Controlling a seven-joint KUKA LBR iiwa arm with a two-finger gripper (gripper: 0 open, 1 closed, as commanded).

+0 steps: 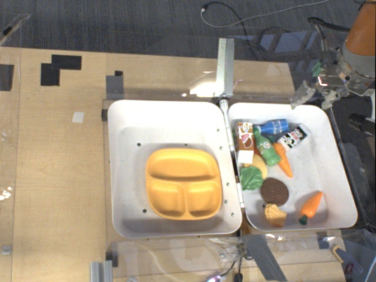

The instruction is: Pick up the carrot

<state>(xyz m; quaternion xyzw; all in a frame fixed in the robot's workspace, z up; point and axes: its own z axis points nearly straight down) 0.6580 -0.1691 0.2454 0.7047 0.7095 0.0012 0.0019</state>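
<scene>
An orange carrot [311,205] with a small green stem end lies near the front right corner of the right bin [338,157]. A second, slimmer orange carrot-like piece [284,161] lies in the middle of that bin, beside a green vegetable [267,149]. My gripper [314,95] hangs over the bin's back right rim, well behind both orange pieces. Its fingers [301,94] are spread open with nothing between them.
The right bin also holds a blue bottle [274,126], a black-and-white carton [292,137], a brown-and-white box [245,140], a green leafy toy [251,177], a brown cookie [274,191] and a yellowish pastry [275,214]. A yellow divided tray [184,182] sits in the left bin [126,157].
</scene>
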